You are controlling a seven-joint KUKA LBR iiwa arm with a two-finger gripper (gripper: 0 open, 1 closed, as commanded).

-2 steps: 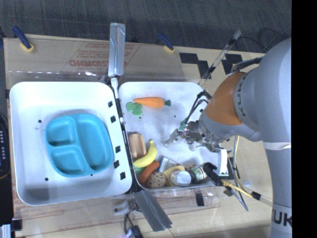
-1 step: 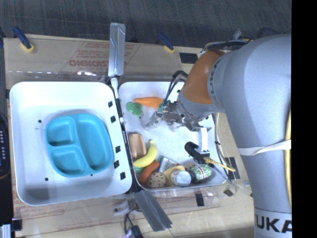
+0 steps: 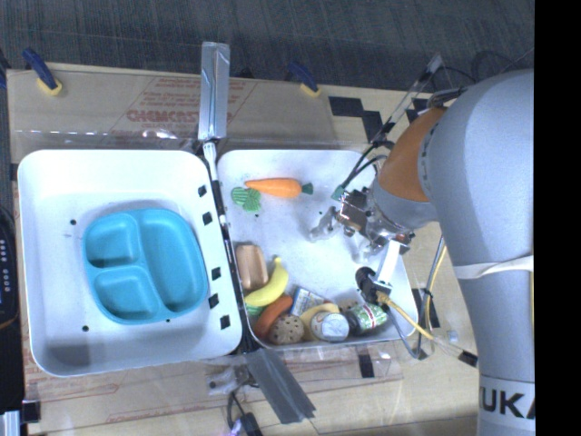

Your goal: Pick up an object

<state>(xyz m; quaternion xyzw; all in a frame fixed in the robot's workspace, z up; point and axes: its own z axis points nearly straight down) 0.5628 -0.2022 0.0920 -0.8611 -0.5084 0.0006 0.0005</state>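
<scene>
Nearest you, a can (image 3: 367, 317), cookie (image 3: 289, 329) and banana (image 3: 266, 288) crowded the right bin's (image 3: 300, 166) front edge. Mid-bin, your gripper (image 3: 329, 223) hovered, fingers spread, grasping nothing. Beyond it lay the carrot (image 3: 273, 187).

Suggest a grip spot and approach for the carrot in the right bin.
Grip the carrot across the middle of its orange body, coming straight down from above. It lies flat and alone near the bin's far wall, long axis left-right with green top leftward, so close the fingers front-to-back across its narrow width.
</scene>
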